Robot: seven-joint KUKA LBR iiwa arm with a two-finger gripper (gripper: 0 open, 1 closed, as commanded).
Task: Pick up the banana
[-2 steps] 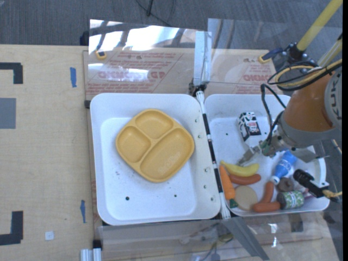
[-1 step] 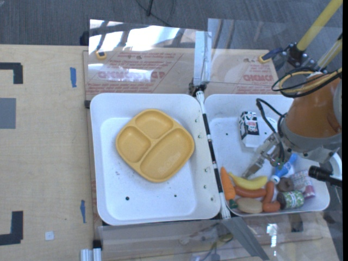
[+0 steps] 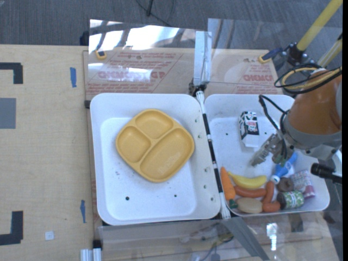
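Observation:
The yellow banana (image 3: 250,180) lies on its side in the right bin (image 3: 228,125), near the front wall, among other toy foods. My gripper (image 3: 266,155) hangs just above and behind the banana, a short gap from it. It is open with nothing between its fingers. The grey arm with its orange band (image 3: 315,107) reaches in from the right.
An orange carrot (image 3: 227,184) lies left of the banana, with sausages (image 3: 254,192) and a tan bun (image 3: 250,205) in front. A blue bottle (image 3: 283,170) and a green can (image 3: 293,199) sit to the right, a milk carton (image 3: 249,128) behind. The left bin (image 3: 109,194) holds a yellow divided plate (image 3: 155,144).

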